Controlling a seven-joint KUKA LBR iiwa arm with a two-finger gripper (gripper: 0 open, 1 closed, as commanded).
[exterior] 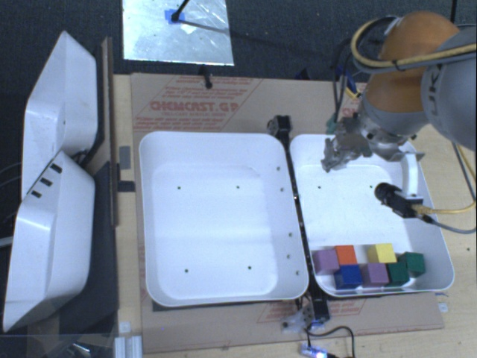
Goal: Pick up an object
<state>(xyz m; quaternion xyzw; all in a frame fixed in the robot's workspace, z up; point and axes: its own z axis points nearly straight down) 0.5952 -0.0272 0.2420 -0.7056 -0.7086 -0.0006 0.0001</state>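
Gripper (337, 155) at upper right bin (350, 207), finger state unclear, nothing visibly held; blocks (369, 265) untouched lower right. Pick not begun.

Bright even overhead light, glare on white bins (223, 155) and foil sheet (177, 21), soft shadows, slightly grainy

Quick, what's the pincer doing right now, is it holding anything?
Pincer: over the right bin's far end, nothing visible in it; open or closed cannot be told.
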